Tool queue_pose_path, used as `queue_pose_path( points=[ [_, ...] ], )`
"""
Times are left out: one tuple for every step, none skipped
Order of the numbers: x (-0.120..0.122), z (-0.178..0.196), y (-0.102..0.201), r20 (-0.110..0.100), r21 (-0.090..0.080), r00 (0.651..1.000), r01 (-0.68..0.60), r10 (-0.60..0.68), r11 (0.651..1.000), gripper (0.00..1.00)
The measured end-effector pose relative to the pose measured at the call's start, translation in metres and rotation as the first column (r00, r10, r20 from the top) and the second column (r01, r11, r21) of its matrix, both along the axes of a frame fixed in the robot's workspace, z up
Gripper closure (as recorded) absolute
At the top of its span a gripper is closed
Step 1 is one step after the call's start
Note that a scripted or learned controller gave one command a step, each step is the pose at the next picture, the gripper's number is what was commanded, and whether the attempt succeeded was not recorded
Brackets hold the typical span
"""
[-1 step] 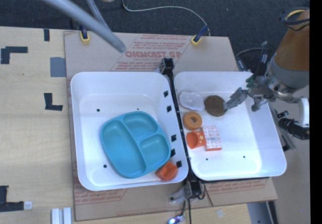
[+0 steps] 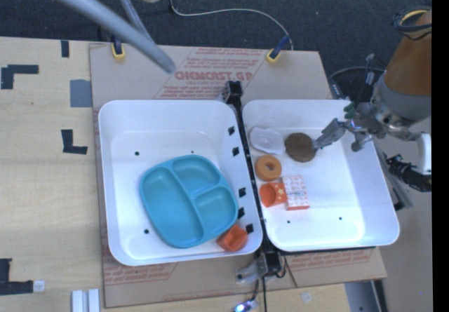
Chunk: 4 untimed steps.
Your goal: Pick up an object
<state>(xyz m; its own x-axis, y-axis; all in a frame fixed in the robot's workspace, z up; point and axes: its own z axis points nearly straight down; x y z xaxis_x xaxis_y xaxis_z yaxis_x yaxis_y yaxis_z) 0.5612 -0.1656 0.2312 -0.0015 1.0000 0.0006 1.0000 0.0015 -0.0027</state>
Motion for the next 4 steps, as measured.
queue_pose_path(
  points=[
    [0.005, -0.046, 0.000, -0.004, 0.000, 1.000, 0.001, -0.001, 1.000, 0.00],
    [0.000, -0.091, 0.003, -0.005, 0.000, 1.000, 0.000, 0.000, 1.000, 0.00],
    [0.002, -0.142, 0.003, 0.006, -0.001, 1.000, 0.003, -0.003, 1.000, 0.00],
    [0.003, -0.130, 0.004, 0.007, 0.000, 1.000, 0.000, 0.000, 1.000, 1.00]
  ],
)
